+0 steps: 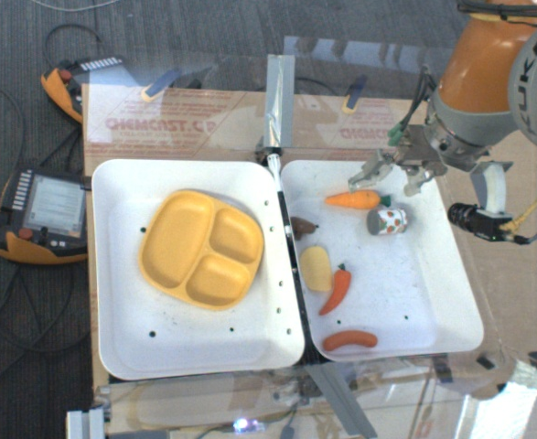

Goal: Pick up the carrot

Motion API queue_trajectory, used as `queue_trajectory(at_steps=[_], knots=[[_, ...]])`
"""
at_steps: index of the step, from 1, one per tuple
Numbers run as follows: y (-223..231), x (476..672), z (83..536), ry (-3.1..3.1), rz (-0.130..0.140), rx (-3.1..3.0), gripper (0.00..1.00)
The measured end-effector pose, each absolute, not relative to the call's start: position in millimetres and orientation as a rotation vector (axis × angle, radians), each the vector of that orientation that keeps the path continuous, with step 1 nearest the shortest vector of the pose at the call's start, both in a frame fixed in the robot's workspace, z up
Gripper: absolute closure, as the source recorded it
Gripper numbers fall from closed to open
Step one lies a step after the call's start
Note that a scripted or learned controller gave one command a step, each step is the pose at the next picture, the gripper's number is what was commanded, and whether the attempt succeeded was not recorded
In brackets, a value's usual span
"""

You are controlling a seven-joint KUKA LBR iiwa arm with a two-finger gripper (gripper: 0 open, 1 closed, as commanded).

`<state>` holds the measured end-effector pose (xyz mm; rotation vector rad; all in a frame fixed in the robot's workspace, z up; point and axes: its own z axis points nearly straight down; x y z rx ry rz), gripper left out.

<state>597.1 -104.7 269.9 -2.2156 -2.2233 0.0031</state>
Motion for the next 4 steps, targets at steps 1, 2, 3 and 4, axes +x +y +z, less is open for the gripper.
queue_trajectory(at_steps=[1,2,3,4], knots=[[-146.1,615.4,220.7,-2.335,0.006,-2.099,0.00],[-150.2,664.2,94.6,-2.584,0.005,-1.788,0.00],[-119.3,604.3,89.8,-2.642,-0.006,-1.727,0.00],[-120.1,606.7,97.8,-2.645,-0.009,-1.730,1.00]])
